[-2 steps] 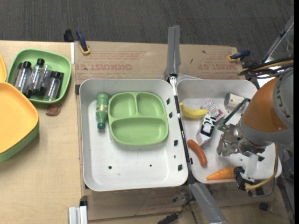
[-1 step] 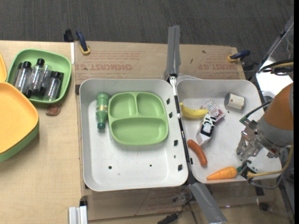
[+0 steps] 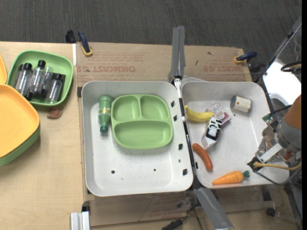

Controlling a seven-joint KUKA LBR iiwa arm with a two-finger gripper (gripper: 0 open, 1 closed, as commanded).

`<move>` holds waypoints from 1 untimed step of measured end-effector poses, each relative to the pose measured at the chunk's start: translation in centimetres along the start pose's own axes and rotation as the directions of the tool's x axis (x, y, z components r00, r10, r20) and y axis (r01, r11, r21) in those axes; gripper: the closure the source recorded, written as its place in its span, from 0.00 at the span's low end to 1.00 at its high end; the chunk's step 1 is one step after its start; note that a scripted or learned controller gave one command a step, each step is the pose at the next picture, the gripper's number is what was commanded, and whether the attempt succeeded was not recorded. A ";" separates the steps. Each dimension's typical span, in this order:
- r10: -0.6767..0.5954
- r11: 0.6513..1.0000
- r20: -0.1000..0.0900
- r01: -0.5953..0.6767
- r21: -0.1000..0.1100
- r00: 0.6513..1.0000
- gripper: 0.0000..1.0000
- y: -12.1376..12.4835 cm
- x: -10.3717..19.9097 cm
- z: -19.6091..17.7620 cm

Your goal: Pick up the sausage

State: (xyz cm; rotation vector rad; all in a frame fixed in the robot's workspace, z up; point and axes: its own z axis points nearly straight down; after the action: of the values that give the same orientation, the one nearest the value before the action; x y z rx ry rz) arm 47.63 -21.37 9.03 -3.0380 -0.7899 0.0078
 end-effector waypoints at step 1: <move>0.265 0.964 0.001 -0.265 0.001 0.964 1.00 -6.5 3.6 0.0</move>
State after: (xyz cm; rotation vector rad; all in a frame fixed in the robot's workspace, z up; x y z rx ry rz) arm 47.59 -13.94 9.00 -3.1160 -0.3760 0.0101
